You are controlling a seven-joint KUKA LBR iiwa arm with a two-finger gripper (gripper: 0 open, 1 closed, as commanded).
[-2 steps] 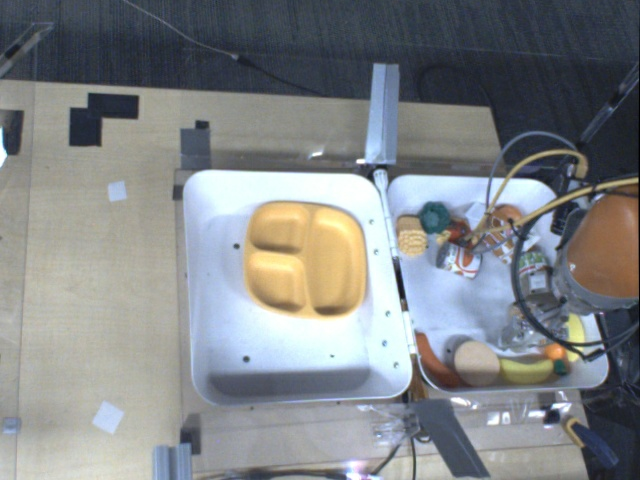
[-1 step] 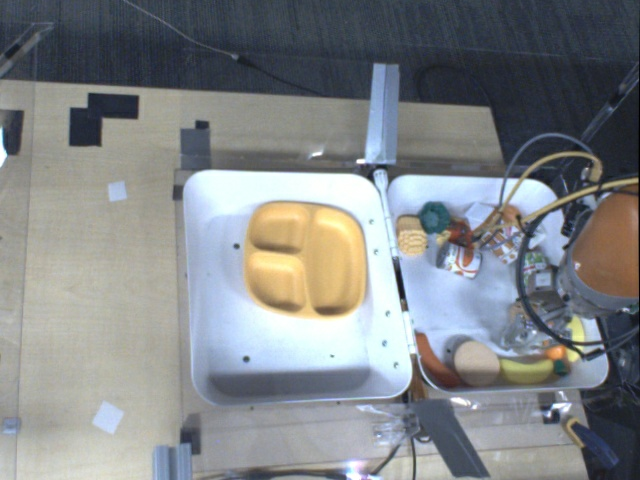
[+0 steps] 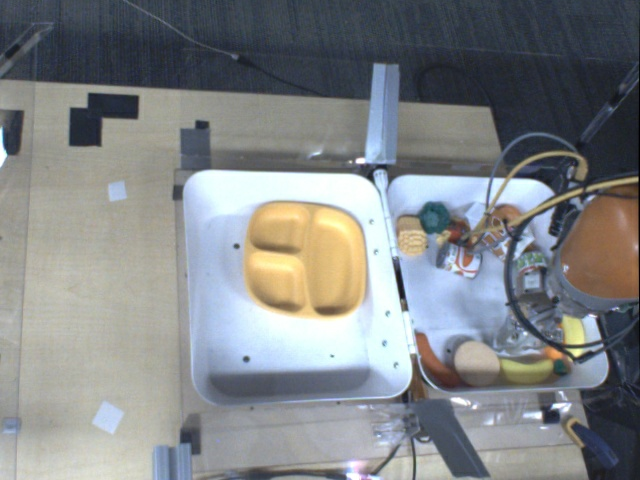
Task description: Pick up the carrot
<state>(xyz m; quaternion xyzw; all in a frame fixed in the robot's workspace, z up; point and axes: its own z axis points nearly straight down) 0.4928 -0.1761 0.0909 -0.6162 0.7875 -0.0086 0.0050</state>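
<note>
Orange carrot (image 3: 553, 353) is seen at the right bin's (image 3: 440, 298) front edge, wedged beside a banana (image 3: 527, 370), just under the pincer (image 3: 520, 336), whose opening cannot be told; a narrow, centred grasp is advised.

I see two bins side by side: the left bin (image 3: 215, 268) holds a divided tray (image 3: 305, 258) near its middle. In the right bin (image 3: 425, 288), a corn piece (image 3: 410, 235) lies at the back left, and a carrot (image 3: 550, 352) lies along the front wall, just right of a banana (image 3: 525, 370), under the arm (image 3: 600, 253).
</note>
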